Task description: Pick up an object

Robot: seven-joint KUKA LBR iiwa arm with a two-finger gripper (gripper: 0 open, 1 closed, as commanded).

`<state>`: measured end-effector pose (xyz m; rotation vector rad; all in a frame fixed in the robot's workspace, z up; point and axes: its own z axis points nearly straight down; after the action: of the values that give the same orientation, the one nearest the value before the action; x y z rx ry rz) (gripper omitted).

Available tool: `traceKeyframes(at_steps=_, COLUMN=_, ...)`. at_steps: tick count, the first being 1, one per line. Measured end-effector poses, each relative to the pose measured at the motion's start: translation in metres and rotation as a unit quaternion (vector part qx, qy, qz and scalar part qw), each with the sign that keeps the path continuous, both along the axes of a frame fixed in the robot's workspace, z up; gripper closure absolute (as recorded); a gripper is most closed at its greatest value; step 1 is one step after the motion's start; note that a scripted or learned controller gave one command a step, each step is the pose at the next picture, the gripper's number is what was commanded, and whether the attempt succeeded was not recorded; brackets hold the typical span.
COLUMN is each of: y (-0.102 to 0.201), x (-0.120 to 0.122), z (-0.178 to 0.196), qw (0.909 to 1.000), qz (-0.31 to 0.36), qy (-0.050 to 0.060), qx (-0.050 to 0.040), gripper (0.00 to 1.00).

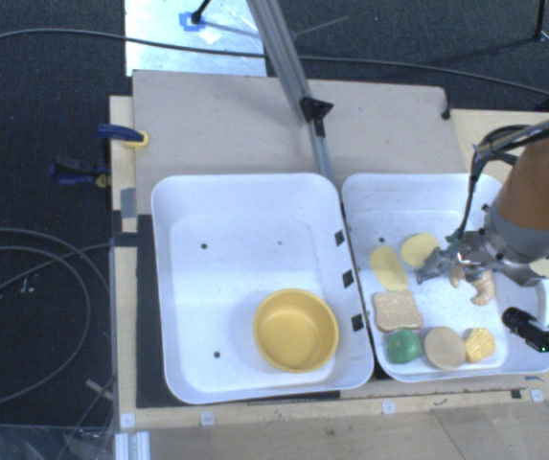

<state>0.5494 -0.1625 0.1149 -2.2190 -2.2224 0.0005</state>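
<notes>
Gripper [456, 262] is down in the right bin [370, 192], low over the toy food. Can't tell what the jaws are doing: they're a small dark-grey blur under the wrist, and nothing reads clearly as sitting between them.

Nearest candidate: the croissant [483, 287], touching or just beside the gripper on the side toward the bin's near wall. Its long axis runs roughly near-to-far in the bin, slightly tilted. If that's the target, the move is a small shift toward the near-right, with the jaws closing across its short width.

Next out: a round yellow piece [419, 249] just left of the gripper and a yellow oval piece [387, 267] beyond it. Toast slice [396, 310] sits below those. Along the near wall: green ball [404, 346], tan cookie [445, 348], yellow shell [480, 344].

Things are packed tight, so I'd expect a risk of nudging neighbours.

Left bin [173, 257] holds a yellow bowl [296, 329], well apart from the gripper.
</notes>
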Motion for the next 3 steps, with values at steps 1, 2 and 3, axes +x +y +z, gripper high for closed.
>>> traceKeyframes(at_steps=1, y=0.000, x=0.000, z=-0.025, qw=1.0000, qz=-0.001, qy=0.000, qx=-0.0002, gripper=0.00)
traceKeyframes(at_steps=2, y=0.000, x=0.002, z=-0.013, qw=1.0000, qz=-0.001, qy=-0.002, qx=-0.0008, gripper=1.00)
traceKeyframes(at_steps=3, y=-0.006, x=0.001, z=0.031, qw=1.0000, qz=-0.001, qy=-0.003, qx=-0.0011, gripper=1.00)
